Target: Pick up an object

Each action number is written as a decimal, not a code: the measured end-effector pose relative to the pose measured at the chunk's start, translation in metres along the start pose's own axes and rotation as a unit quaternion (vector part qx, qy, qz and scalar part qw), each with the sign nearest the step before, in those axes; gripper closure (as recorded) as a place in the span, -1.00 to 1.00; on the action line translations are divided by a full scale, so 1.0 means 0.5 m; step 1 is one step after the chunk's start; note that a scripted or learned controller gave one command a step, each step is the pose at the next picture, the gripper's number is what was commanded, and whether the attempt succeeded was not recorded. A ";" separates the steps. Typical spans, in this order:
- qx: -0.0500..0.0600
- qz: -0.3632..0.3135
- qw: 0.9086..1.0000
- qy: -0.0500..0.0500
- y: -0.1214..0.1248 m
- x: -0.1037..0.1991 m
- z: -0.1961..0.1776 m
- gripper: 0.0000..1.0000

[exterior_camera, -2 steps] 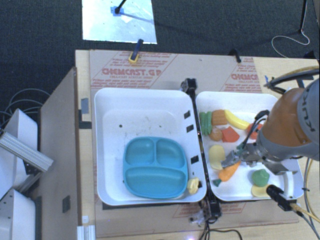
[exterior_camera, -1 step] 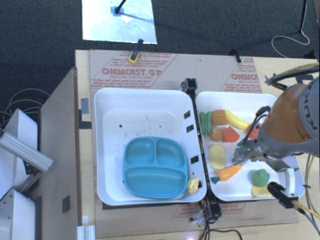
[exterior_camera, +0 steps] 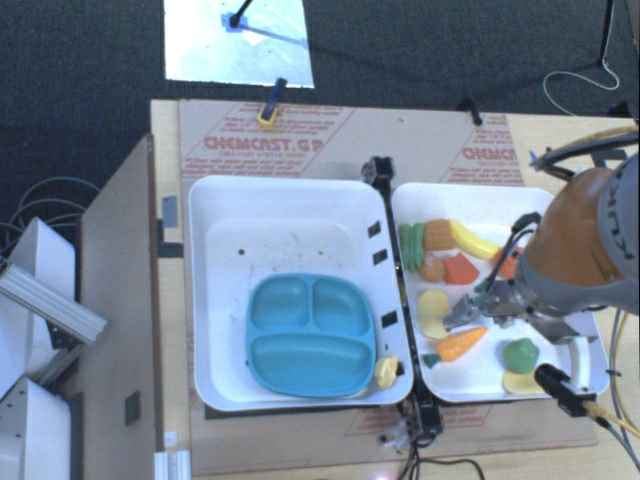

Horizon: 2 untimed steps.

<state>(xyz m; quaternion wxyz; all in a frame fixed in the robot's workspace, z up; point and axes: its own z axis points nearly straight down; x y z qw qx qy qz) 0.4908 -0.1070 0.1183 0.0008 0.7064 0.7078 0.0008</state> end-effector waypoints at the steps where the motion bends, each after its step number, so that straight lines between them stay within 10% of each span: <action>1: -0.001 -0.001 1.000 0.000 0.002 0.000 -0.022 1.00; 2: -0.001 -0.001 1.000 0.000 0.002 0.000 -0.021 -1.00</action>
